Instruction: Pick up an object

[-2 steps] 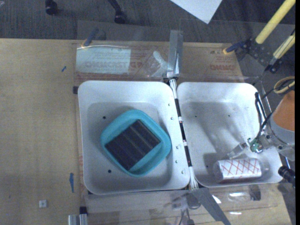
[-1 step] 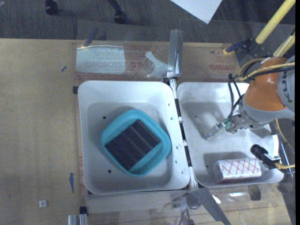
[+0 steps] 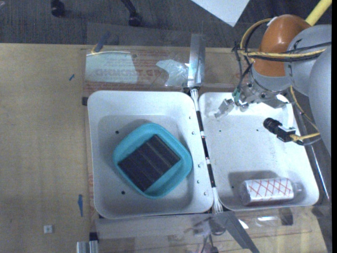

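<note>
A teal square tub (image 3: 179, 154) with a black ribbed block (image 3: 147, 162) lying in it rests in the left bin (image 3: 100, 141). A white packet with a red criss-cross print (image 3: 267, 189) lies near the front edge of the right bin (image 3: 247, 146). My gripper (image 3: 226, 106) hangs over the far left corner of the right bin, well away from the packet. Nothing shows in it. The arm's orange band (image 3: 281, 31) is above it at the right.
A black plug on a yellow cable (image 3: 278, 128) hangs from the arm over the right bin's far right part. A metal divider (image 3: 196, 62) and a taped plastic sheet (image 3: 126, 67) lie behind the bins. Wooden benchtop (image 3: 42, 141) spreads to the left.
</note>
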Available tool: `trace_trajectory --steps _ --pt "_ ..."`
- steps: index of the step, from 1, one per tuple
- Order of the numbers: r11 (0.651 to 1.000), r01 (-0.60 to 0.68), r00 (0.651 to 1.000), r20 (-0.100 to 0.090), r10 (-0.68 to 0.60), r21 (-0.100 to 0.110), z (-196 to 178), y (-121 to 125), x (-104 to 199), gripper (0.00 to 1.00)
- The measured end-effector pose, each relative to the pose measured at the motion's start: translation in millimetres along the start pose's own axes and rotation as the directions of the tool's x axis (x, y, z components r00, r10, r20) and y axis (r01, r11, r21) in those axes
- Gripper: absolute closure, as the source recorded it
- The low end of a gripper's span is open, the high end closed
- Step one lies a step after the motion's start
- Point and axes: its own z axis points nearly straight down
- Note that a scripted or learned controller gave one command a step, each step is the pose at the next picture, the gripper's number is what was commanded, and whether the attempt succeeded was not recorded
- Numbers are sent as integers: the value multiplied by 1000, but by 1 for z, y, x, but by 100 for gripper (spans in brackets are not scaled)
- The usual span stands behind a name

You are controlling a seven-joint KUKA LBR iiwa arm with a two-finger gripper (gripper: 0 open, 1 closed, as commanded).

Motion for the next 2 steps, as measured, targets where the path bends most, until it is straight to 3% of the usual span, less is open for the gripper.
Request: trace_trajectory --steps 1,2 --pt "999 40 999 0 -40 0 -66 6 27 0" --pt "997 80 997 -3 -80 3 -65 -93 60 0"
